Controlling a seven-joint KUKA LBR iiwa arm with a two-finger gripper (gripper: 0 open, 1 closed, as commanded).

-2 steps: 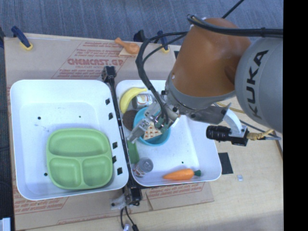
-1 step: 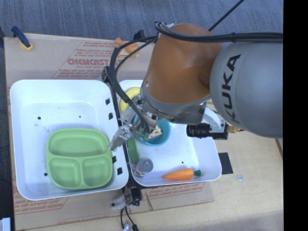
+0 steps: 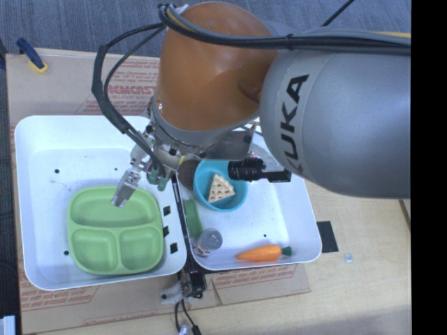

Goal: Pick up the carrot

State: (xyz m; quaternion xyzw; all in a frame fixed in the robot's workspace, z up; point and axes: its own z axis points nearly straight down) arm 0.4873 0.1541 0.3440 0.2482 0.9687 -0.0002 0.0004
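1. The carrot (image 3: pixel 260 254) lies flat in the right bin (image 3: pixel 297 215), close to that bin's near rim, its orange body pointing left and its green top to the right. Nothing touches it.
2. The arm (image 3: pixel 279 96) comes in from the right and covers the far part of both bins; its orange band sits above the divide between them.
3. The hand (image 3: pixel 126 189) hangs over the left bin (image 3: pixel 31 187), above the far edge of a green plate (image 3: pixel 115 232) – well apart from the carrot. From this angle I cannot tell whether it is spread or pressed together, and nothing shows pinched in it.
4. The plate has three compartments and rests in the near half of the left bin.
5. In the right bin, a blue bowl (image 3: pixel 209 197) stands near the middle, with a tan wedge (image 3: pixel 221 188) inside that looks like a sandwich piece.
6. A small can (image 3: pixel 208 241) stands just left of the carrot, near the bin's left wall, and a green item (image 3: pixel 192 218) lies along that wall – what it is I cannot tell.
7. Both bins sit on cardboard on the surface (image 3: pixel 363 271); a blue and yellow object (image 3: pixel 31 54) lies at the far left.
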